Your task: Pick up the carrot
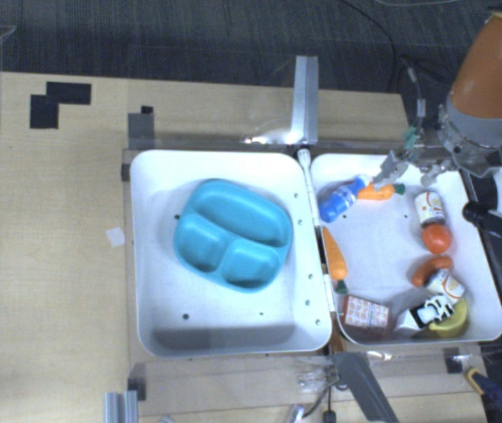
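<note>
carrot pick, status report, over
Gripper over right bin's top edge. Carrot just below it, not gripped. Blue bottle touching carrot's left end.

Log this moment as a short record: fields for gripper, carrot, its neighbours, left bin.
gripper: two-finger gripper at the back of the right white bin, over an orange carrot
carrot: short orange carrot with green tip, lying flat by the back wall
grip: not visibly held
neighbours: blue plastic bottle touching the carrot's left end; second longer orange carrot along the left wall
left bin: left white bin holds a blue divided plastic tray
</note>
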Available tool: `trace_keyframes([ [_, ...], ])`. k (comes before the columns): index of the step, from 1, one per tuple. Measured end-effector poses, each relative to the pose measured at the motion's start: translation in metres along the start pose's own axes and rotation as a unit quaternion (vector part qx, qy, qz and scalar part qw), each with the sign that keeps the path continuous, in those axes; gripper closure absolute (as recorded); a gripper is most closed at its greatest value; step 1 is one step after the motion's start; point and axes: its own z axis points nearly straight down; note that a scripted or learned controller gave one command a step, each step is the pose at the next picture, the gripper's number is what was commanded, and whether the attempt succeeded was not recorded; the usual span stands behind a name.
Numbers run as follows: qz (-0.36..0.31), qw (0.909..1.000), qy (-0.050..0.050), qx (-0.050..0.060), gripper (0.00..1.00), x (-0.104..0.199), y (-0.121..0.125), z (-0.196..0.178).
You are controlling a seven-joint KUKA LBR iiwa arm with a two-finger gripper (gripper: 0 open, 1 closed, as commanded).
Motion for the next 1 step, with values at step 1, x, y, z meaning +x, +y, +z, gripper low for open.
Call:
trace_keyframes([
  [1, 0.045, 0.9990, 0.001, -0.007, 0.00, -0.0626, 0.0204, 0.1133],
])
